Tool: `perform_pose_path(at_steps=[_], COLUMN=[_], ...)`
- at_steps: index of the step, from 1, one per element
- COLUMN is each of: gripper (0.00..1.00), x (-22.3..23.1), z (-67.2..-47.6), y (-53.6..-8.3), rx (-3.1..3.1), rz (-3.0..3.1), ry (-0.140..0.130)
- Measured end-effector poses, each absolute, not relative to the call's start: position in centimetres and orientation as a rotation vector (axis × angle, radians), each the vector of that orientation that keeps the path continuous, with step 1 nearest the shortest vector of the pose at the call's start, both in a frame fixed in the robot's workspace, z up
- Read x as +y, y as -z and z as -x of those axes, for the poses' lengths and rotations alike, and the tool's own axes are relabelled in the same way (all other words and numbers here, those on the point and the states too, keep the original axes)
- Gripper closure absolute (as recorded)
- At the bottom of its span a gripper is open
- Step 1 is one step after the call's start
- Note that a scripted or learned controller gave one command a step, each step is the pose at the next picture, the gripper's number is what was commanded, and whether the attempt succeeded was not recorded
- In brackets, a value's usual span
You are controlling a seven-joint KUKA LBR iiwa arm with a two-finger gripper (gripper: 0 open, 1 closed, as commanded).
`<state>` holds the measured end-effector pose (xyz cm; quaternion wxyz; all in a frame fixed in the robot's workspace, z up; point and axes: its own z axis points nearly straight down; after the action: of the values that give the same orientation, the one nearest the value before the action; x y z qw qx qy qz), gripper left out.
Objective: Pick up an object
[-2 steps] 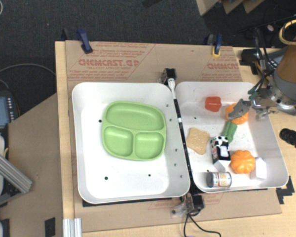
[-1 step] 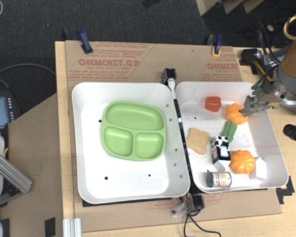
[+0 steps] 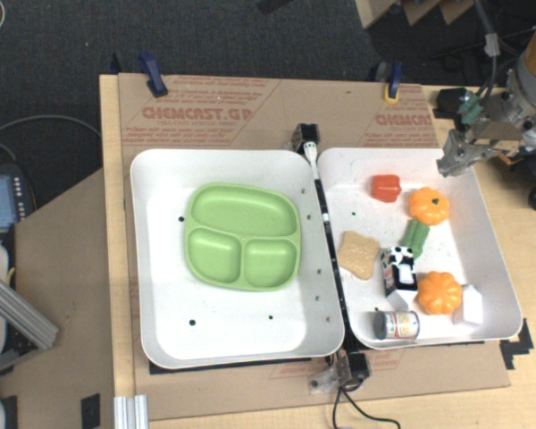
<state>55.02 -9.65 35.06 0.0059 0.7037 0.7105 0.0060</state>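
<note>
Approach step: claw (image 3: 453,161), finger state indiscernible, poised at the right bin's (image 3: 496,239) far corner; next requires descent onto the near orange pumpkin (image 3: 429,206).

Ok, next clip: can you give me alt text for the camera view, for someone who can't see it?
A gripper hovers at the far right corner of the right bin, which holds a red block, two small orange pumpkins, a slice of toast, a cow figure and a small can. The left bin holds a green divided plate.
</note>
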Motion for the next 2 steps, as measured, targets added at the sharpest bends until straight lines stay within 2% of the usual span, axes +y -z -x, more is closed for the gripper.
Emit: perform_pose_path(at_steps=[1, 2], gripper=[1.0, 1.0], x=[-1.4, -1.9], z=[-48.3, -48.7], y=[-31.1, -32.3], rx=[2.237, 2.221], rz=[-2.218, -2.22], ry=[0.005, -0.002])
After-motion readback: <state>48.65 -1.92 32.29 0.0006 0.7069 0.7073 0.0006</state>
